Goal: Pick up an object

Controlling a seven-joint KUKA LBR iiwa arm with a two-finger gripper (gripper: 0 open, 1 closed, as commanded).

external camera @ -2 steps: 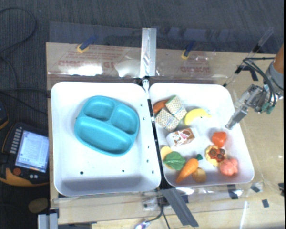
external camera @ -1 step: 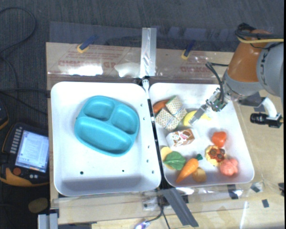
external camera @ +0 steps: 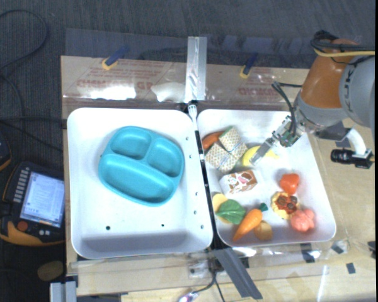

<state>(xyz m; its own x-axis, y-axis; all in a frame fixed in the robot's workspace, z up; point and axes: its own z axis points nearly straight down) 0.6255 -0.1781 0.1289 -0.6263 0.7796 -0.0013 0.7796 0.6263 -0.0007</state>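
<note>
The claw, grip state unclear, touches a yellow toy in the right bin; the left bin holds a blue tray.

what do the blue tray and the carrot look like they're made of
Blue tray: likely molded plastic, matte to satin, one even color with rounded compartment walls. Carrot: probably toy plastic, smooth orange body with a slight sheen; rubber cannot be ruled out.
</note>
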